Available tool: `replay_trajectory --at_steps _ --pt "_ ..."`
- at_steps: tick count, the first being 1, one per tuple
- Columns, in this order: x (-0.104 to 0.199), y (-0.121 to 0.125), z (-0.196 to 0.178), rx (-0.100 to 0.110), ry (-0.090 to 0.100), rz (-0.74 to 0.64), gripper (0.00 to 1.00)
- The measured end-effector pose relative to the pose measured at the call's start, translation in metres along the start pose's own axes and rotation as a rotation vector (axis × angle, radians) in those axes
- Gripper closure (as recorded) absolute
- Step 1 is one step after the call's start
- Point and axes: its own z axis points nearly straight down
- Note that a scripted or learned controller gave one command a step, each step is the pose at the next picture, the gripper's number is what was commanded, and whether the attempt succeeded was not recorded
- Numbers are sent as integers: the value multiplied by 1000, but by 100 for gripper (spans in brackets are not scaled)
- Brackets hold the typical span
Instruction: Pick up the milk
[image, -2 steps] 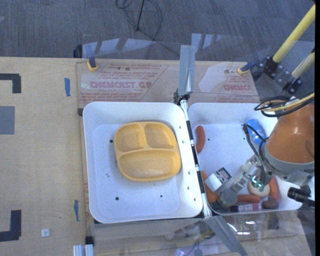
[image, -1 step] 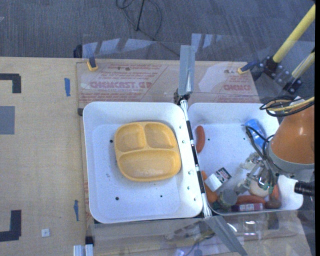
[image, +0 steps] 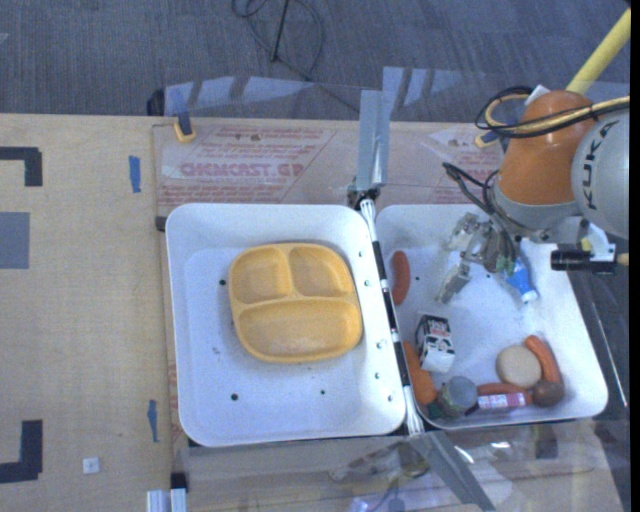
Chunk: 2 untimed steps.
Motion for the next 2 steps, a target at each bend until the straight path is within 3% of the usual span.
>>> replay_trajectory --at_steps 1,2 --pt "50 61 -100 -7 -18 32 0" --pt "67 22 -1 -5 -19 -209 0"
